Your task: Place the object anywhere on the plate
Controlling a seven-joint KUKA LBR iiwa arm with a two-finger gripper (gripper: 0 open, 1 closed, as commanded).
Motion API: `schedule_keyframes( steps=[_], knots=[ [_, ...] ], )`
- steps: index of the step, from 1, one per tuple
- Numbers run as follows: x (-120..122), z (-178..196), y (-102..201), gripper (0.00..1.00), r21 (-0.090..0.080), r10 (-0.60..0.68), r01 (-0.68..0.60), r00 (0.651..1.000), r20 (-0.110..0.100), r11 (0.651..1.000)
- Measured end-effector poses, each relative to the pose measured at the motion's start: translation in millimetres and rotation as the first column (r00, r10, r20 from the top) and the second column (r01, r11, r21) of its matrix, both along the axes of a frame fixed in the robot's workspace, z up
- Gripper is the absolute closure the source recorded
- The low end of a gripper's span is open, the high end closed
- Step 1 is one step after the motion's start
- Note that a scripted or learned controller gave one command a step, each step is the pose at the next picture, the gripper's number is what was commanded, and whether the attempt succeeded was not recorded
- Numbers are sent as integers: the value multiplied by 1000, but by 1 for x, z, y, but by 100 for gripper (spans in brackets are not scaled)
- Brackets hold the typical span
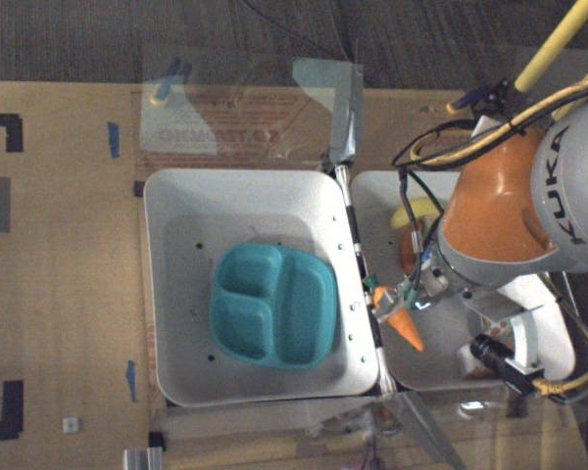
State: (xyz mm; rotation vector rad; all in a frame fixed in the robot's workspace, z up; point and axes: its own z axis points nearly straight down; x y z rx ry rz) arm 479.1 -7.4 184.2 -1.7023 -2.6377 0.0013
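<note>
A teal plate (274, 306) with three compartments lies in the left white bin (176, 213). An orange toy carrot (405, 327) with a green top sits at the left edge of the right bin (377, 189), close to the wall between the bins. My gripper (412, 296) is right over the carrot's upper end, touching or nearly touching it. The arm's orange band and grey wrist hide much of the right bin.
A yellow banana-like piece (415, 213) and a red-orange object (409, 250) lie in the right bin behind the gripper. A clear plastic sheet (235, 106) rests on the bench behind the left bin. Cables run over the arm at upper right.
</note>
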Motion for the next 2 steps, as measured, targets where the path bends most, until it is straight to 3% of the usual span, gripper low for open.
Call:
schedule_keyframes(
  steps=[1, 2],
  knots=[
    [43, 0, 83, 100, -1, 56, -56, 998, 4, 998],
    [43, 0, 83, 0, -1, 56, -56, 998, 4, 998]
  ],
)
